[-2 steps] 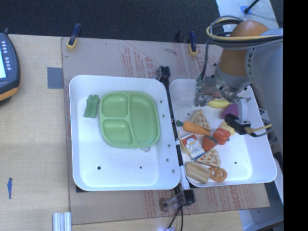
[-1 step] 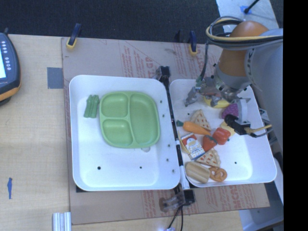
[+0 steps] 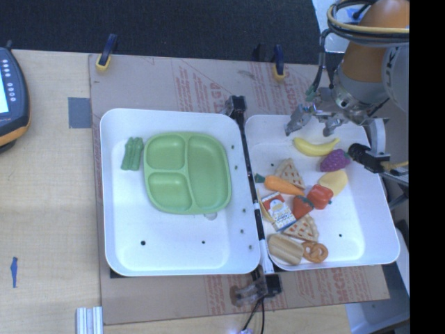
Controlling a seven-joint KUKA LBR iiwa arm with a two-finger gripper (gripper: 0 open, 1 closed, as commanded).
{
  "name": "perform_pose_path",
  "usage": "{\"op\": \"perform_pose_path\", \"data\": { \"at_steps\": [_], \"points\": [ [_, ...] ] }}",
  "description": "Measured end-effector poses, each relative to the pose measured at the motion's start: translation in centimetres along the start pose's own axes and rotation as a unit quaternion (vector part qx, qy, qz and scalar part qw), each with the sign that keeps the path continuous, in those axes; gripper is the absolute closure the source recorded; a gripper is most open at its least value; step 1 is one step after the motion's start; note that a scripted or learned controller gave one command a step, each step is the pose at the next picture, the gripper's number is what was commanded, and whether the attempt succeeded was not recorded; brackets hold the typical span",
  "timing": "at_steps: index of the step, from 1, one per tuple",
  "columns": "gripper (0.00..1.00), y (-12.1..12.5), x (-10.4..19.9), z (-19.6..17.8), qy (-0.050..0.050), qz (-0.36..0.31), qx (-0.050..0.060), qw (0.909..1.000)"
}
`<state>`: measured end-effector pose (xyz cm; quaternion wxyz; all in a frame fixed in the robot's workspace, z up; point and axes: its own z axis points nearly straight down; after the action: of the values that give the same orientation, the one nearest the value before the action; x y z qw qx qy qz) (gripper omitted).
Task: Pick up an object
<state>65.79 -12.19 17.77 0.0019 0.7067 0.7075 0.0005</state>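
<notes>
Your claw (image 3: 314, 120) hangs with fingers spread wide, nothing between them, over the far end of the right bin (image 3: 368, 245). The banana (image 3: 315, 145) lies just below the claw, apart from it. Purple grapes (image 3: 334, 160) sit near, below and right of the claw. Further below: a carrot (image 3: 283, 184), a red pepper (image 3: 319, 196) and a pretzel (image 3: 315, 252) at the near end. Well left of the claw, the left bin (image 3: 125, 245) carries a green divided plate (image 3: 188, 172) with a green bean bundle (image 3: 131, 153) beside it.
</notes>
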Motion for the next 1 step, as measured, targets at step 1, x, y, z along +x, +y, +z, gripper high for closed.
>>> {"op": "perform_pose_path", "data": {
  "at_steps": [1],
  "points": [
    [0.0, -6.18, 2.19, 9.13, 0.002, 0.0, 0.01, 1.0]
  ]
}}
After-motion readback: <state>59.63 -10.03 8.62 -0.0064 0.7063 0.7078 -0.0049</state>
